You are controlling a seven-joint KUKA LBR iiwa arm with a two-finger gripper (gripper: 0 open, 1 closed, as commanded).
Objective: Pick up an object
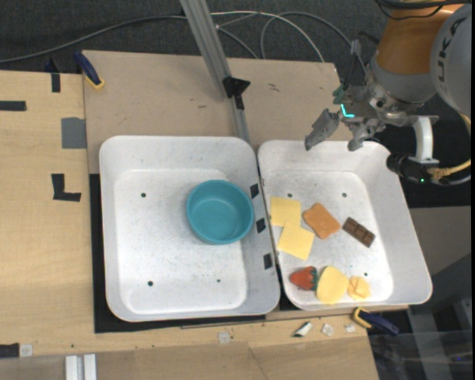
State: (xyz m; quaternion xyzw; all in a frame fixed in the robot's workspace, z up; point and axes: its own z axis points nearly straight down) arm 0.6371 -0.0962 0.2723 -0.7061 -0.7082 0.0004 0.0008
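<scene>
Hovering above the right bin's [396, 212] far rim, gripper [338, 137] spread wide, pinching nothing. Lying mid-bin, below the gripper: brown toy bread [322, 221], probably light, rigid, slick; best pinched across its narrow sides.

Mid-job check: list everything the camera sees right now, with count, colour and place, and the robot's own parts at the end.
Bins: 2, white, side by side on the bench; left bin, right bin.
Bowl: 1, teal, right half of the left bin.
Yellow slices: 2, pale yellow, left part of the right bin; upper slice, lower slice.
Orange-brown piece: 1, middle of the right bin.
Brown bar: 1, dark brown, right of the orange-brown piece.
Red piece: 1, near edge of the right bin.
Yellow lumps: 2, near edge, right of the red piece; larger lump, smaller lump.
Gripper: 1, grey, fingers open, above the right bin's far edge, holding nothing.
Arm: 1, grey with orange band, upper right.
</scene>
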